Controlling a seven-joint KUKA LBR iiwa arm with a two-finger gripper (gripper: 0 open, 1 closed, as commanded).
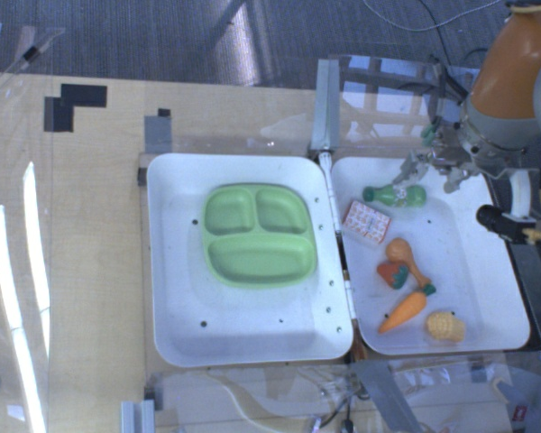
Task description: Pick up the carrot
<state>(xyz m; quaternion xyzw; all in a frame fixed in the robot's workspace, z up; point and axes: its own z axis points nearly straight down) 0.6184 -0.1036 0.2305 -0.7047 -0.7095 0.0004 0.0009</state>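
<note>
- The end effector [430, 163] hovers at the upper right of the frame, fingers spread, grasping nothing, above a green bottle [395, 194].
- One carrot [404, 311] lies at lower right in the right bin [496, 269], among other toy foods.
- It looks light, rigid and smooth; grip across its thick middle.
- Two bins; one green plate [257, 234] in the left.

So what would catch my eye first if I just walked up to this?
Probably the green divided plate, sitting alone in the middle of the left bin. Next, the toy food scattered in the right bin: a carrot near the front, a green bottle at the back. Above that bottle hangs the gripper on its orange-banded arm.
</note>
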